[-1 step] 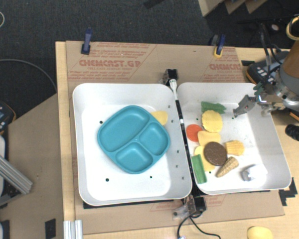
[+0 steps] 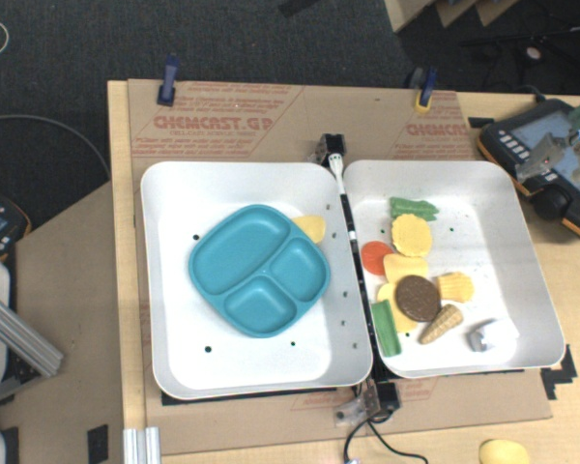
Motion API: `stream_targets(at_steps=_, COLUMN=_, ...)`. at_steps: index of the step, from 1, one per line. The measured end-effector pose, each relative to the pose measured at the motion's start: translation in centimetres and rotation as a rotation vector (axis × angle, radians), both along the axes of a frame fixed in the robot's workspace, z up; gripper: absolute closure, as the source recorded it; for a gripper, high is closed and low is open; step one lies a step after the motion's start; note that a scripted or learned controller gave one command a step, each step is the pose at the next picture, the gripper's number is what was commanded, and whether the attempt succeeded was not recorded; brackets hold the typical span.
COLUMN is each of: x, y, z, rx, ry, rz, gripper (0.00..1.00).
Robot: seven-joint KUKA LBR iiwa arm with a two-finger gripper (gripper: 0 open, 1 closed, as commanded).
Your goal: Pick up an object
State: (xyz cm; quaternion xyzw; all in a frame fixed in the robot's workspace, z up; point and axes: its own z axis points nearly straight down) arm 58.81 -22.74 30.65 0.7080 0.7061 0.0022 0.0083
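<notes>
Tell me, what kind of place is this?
Probably a robot test bench in a lab: two white bins clamped to a board, toy food for picking practice, and a handheld controller lying nearby.

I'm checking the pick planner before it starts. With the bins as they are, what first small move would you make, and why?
Probably bring the gripper in above the small grey piece in the right bin. It lies apart near the front corner, whereas the brown disc and cone crowd against neighbours.

Floor: dark carpet, a thin cable looping across it.
Bench: brown cardboard sheet, clamped at the back.
</notes>
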Motion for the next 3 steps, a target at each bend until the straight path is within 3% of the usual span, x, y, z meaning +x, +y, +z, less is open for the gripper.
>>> stream_targets(at_steps=1, x=-2.5, y=0.3, z=16.7, rx=-0.001, ry=-0.007, rz=0.004, gripper=0.0)
stream_targets(at_steps=2, x=-2.4, y=0.3, z=16.7, rx=0.002, ry=0.007, rz=0.005, gripper=1.0)
stream_targets(at_steps=3, x=1.8, y=0.5, z=7.6, rx=0.011, ry=0.022, rz=0.005, gripper=1.0)
